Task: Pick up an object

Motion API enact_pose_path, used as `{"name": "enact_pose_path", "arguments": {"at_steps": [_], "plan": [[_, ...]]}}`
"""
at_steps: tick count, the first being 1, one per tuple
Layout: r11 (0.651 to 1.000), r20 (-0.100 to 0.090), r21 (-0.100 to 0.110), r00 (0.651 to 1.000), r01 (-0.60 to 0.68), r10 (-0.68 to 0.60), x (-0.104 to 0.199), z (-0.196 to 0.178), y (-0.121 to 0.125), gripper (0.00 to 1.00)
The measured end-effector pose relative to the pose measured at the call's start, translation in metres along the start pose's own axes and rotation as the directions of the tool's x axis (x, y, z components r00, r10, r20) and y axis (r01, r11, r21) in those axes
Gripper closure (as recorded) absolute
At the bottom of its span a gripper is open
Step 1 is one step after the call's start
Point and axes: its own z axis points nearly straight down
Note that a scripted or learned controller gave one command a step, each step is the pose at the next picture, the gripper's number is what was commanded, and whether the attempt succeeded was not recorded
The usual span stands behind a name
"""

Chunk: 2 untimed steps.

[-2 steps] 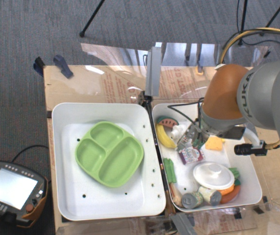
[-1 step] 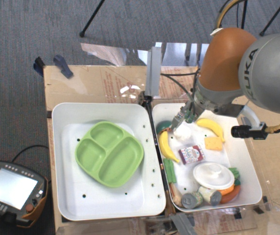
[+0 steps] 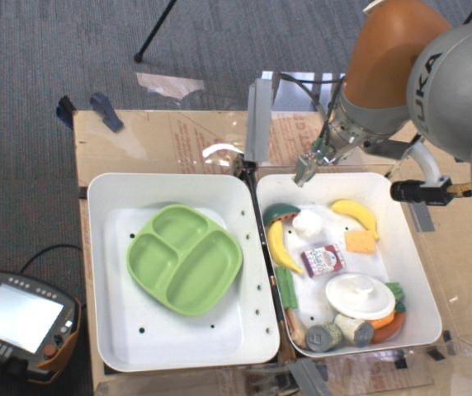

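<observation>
One gripper [image 3: 305, 172], its opening impossible to tell, is hovering over the right bin [image 3: 413, 258]; we are advising a vertical descent onto the banana [image 3: 356, 214].

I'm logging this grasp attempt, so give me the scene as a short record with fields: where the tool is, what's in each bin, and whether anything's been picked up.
tool: the tool hangs over the right bin's far rim
held: nothing seen between its fingers
left bin: one green divided plate
right bin: two bananas, orange block, small purple-labelled packet, white lidded bowl, other small items crowded together
task state: no object lifted yet
</observation>
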Motion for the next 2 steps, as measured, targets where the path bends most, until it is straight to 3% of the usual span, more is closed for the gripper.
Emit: {"name": "enact_pose_path", "arguments": {"at_steps": [1,2], "plan": [[0.979,0.000,0.001,0.979,0.205,-0.205,-0.046,-0.022,-0.024,1.00],[0.797,-0.010,0.002,0.797,0.605,-0.604,-0.065,0.104,-0.079,1.00]]}}
